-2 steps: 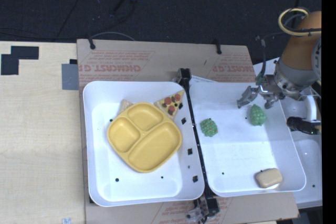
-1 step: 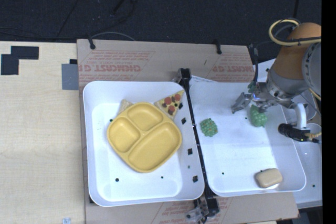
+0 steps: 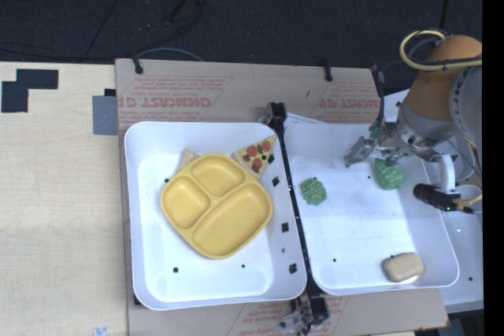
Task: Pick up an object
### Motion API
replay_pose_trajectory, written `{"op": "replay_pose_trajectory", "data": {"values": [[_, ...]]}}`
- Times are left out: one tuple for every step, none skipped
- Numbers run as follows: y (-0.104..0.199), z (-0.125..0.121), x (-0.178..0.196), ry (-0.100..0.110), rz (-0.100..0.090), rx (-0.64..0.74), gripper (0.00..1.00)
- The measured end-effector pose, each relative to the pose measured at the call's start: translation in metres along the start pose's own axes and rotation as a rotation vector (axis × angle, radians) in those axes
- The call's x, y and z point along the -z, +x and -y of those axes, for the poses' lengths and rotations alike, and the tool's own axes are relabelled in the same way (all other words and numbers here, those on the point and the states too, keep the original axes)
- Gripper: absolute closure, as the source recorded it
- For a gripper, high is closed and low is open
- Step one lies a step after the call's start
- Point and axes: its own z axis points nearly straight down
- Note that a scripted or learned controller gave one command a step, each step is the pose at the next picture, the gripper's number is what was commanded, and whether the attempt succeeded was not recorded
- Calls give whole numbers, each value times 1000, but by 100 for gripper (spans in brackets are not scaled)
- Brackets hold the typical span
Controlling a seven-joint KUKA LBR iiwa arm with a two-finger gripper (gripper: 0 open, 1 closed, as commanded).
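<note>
My gripper (image 3: pixel 370 156) hangs over the far right part of the right bin (image 3: pixel 354 279). Its fingers are spread open, and one fingertip (image 3: pixel 351 160) points left. A light green lumpy object (image 3: pixel 388 175) lies right under the other fingertip, touching or nearly touching it, and is not between the fingers. Near the right bin's left side sits a darker green knobbly ball (image 3: pixel 313 190). A tan, bread-like lump (image 3: pixel 403 267) rests in the near right corner.
The left bin (image 3: pixel 146 264) holds a yellow divided plate (image 3: pixel 217 204) and a toy pizza slice (image 3: pixel 257 154) by the divider. A black fitting (image 3: pixel 435 196) sticks out at the right bin's right wall. The grey and orange arm (image 3: pixel 441 83) looms above.
</note>
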Motion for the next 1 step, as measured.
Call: {"op": "replay_pose_trajectory", "data": {"values": [[0,1,8,5,-1,1,100]]}}
